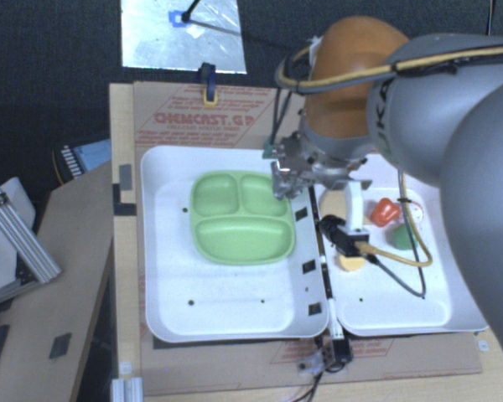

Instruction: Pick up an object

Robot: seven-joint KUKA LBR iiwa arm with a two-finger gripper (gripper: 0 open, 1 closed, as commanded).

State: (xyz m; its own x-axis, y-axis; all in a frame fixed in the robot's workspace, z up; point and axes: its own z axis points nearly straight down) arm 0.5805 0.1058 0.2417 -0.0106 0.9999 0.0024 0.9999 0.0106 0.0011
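The gripper (287, 182) hung at the green divided plate's (240, 218) right rim — its grip state unclear — a red toy (384, 212) beyond the divider.

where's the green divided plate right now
The green divided plate lies in the left bin, toward its upper right, with the gripper at its right edge near the divider between bins.
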